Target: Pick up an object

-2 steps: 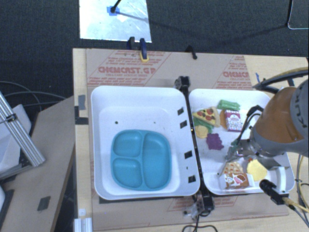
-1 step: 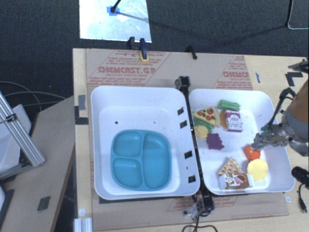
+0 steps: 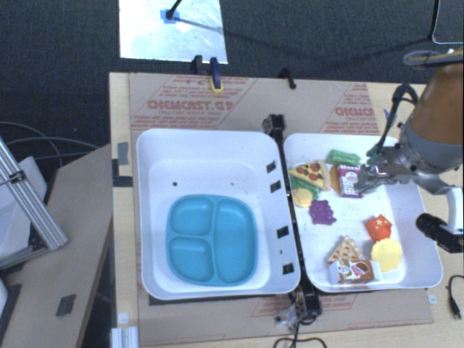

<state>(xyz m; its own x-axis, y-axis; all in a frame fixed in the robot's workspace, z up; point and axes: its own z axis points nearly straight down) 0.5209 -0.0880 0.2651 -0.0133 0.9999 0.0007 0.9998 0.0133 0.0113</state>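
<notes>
Desk with two white bins. Left bin [image 3: 210,151]: one blue divided tray [image 3: 212,239]. Right bin [image 3: 420,267]: pizza slice [image 3: 308,171], green piece [image 3: 342,156], red-and-white packet [image 3: 348,180], purple grapes [image 3: 322,212], red piece [image 3: 378,227], yellow round piece [image 3: 387,254], second pizza slice [image 3: 344,251], brown carton [image 3: 355,271]. Pincer [image 3: 365,176] low over the far part of the right bin, at the packet's right edge; whether it is apart, together or clamped cannot be told.
</notes>
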